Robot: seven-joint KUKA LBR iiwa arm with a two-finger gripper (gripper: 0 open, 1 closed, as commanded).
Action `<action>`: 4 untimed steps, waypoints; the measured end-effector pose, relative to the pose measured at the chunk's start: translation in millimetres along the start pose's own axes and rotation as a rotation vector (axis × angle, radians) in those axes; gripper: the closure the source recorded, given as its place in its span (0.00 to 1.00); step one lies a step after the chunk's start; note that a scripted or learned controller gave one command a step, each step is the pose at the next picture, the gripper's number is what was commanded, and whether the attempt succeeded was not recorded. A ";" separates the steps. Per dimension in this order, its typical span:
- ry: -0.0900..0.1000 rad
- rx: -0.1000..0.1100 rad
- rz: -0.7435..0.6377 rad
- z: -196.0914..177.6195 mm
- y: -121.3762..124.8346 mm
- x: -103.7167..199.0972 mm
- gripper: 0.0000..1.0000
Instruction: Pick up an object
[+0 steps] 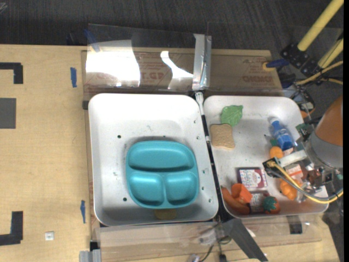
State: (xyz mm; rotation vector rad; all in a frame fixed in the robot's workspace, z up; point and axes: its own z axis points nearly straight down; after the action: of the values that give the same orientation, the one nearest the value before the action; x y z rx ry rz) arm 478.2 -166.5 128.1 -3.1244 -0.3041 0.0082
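Two white bins are seen: the left bin [103, 146] and the right bin [248, 105]. A teal divided tray [162, 172] is held in the left one. In the right bin, a green leaf-shaped piece [232, 114], a tan slice [222, 136], a blue bottle [281, 134], a dark red packet [251, 178] with a white label, and orange pieces [238, 192] are found. The bench [41, 146] is coloured light wood, with black marks and blue tape. The arm [332, 132] is grey with an orange band.
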 end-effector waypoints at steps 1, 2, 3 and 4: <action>0.007 -0.007 -0.005 42.2 -39.4 55.1 0.00; 0.006 -0.004 0.001 42.5 11.0 -0.5 0.00; 0.005 -0.004 -0.090 -45.4 3.9 1.5 0.00; 0.000 -0.002 -0.090 -43.0 3.5 0.3 0.00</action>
State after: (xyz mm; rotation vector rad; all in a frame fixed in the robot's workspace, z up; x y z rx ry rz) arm 479.4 -169.9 171.1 -3.1089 -0.4442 0.0075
